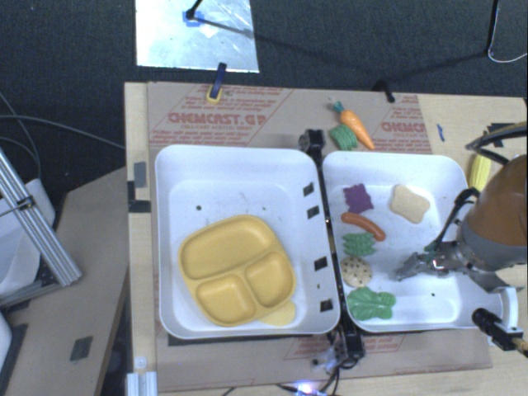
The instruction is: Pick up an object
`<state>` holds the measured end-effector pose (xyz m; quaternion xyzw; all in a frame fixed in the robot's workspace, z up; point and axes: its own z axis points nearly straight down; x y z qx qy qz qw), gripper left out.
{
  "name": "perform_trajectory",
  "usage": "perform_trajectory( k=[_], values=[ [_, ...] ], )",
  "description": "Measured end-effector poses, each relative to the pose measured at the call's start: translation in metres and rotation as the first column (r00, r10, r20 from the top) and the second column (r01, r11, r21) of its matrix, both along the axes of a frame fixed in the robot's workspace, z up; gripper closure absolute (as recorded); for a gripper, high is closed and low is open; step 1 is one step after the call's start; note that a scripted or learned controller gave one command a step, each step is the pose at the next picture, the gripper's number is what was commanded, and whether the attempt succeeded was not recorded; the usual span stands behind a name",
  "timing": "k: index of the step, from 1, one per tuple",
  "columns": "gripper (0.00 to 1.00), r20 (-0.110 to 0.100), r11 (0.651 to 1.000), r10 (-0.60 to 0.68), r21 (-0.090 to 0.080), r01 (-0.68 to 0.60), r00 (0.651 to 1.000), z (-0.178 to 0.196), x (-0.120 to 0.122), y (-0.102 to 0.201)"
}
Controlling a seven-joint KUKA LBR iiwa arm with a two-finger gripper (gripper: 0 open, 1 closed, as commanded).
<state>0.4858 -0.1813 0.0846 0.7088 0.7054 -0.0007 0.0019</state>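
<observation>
The right bin (450, 172) holds several toy foods: a purple piece (357, 196), a beige bread-like piece (410, 203), a red sausage (363, 224), a small green leafy piece (358, 243), a speckled cookie (356, 271) and a larger green leafy piece (371, 303). My gripper (410, 266) hangs low over the bin's right middle floor, fingers pointing left. It stands right of the cookie and apart from it. Nothing shows between the fingers.
The left bin (239, 167) holds a yellow divided tray (235, 266). A toy carrot (356, 126) with a green top lies on the cardboard behind the bins. A yellow object (478, 172) sits beyond the right bin's far right edge.
</observation>
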Motion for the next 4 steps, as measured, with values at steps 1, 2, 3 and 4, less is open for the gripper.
perform_trajectory(
  k=[1,2,3,4],
  values=[
    [0.0,0.0,1.0,0.003,0.002,-0.003,1.0,0.0,0.001,-0.027],
    [0.0,0.006,1.0,0.014,0.003,-0.014,1.0,0.001,0.07,0.002],
    [0.0,-0.006,1.0,0.0,0.004,0.0,1.0,-0.001,-0.003,-0.026],
    [0.0,0.005,1.0,0.018,0.006,-0.019,1.0,0.0,0.07,0.053]
  ],
)
